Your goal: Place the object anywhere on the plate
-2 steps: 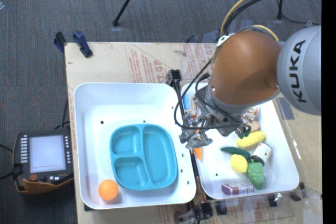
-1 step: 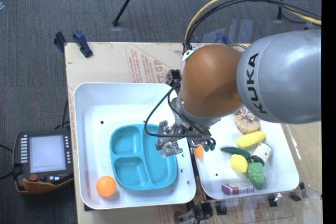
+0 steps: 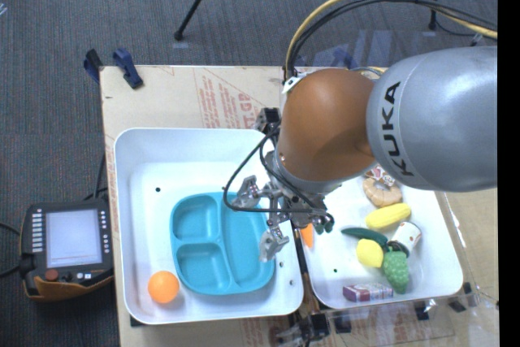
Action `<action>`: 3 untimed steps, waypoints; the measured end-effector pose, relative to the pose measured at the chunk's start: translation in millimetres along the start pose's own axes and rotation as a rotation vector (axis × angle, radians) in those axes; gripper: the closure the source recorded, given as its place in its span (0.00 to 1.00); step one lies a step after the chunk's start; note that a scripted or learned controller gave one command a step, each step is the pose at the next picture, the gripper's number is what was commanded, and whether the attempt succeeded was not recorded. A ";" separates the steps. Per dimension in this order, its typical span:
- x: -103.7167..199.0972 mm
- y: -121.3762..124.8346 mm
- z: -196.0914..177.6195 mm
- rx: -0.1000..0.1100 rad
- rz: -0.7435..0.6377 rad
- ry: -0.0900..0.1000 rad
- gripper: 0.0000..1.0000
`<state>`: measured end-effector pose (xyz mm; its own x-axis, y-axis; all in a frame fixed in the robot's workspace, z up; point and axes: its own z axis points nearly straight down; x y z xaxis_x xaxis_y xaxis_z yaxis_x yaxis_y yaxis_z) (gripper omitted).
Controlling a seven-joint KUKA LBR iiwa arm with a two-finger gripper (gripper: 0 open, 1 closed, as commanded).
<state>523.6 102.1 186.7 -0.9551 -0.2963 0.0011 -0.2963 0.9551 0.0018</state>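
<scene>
The blue plate [image 3: 213,252], divided into compartments, lies in the left white bin [image 3: 134,175]. My gripper [image 3: 272,242] hangs over the plate's right edge, close to the wall between the two bins. The arm's orange band and grey body cover much of what is beneath. A small orange piece [image 3: 306,236] shows just right of the gripper, at the left edge of the right bin; I cannot tell whether it is held. An orange ball [image 3: 163,286] rests in the left bin by the plate's lower left corner.
The right bin [image 3: 439,284] holds a round cookie [image 3: 382,189], a yellow corn cob [image 3: 388,215], a lemon [image 3: 370,253], green grapes [image 3: 396,270], a dark green vegetable [image 3: 363,233], a small can [image 3: 407,235] and a pink box [image 3: 356,292]. A teach pendant [image 3: 69,244] lies left of the bench.
</scene>
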 end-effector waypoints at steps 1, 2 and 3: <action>17.6 20.7 15.8 -0.001 -0.347 0.001 0.00; 15.7 23.3 5.9 -0.002 -0.350 -0.003 1.00; 15.8 23.2 6.2 -0.002 -0.350 -0.002 0.00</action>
<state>501.6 119.6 180.5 -0.7957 -0.6057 -0.0019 -0.6057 0.7957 0.0039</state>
